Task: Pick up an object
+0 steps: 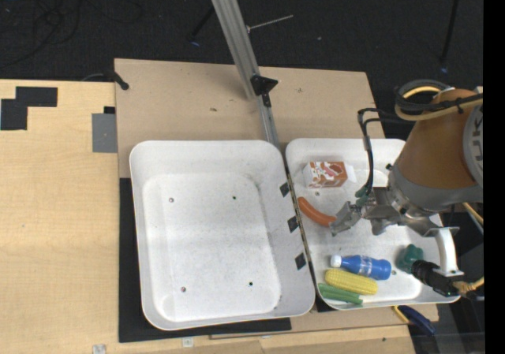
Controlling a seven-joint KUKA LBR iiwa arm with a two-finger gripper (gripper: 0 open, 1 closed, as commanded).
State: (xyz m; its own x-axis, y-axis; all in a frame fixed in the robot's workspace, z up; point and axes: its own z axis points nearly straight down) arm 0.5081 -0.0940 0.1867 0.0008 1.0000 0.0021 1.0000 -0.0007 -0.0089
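Corn lies below the claw, tilted left, grip state unclear.

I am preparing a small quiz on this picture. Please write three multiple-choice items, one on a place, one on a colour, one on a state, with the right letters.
1. Where does the blue bottle lie?
A. in the left bin
B. in the right bin
C. on the bench

2. What colour is the corn cob beside the bottle?
A. yellow
B. purple
C. white

3. How does the bottle rest?
A. upright
B. on its side
C. hanging from the gripper

Key:
1 B, it lies near the right bin's front edge.
2 A, its kernels are yellow.
3 B, it lies flat with its white cap pointing left.
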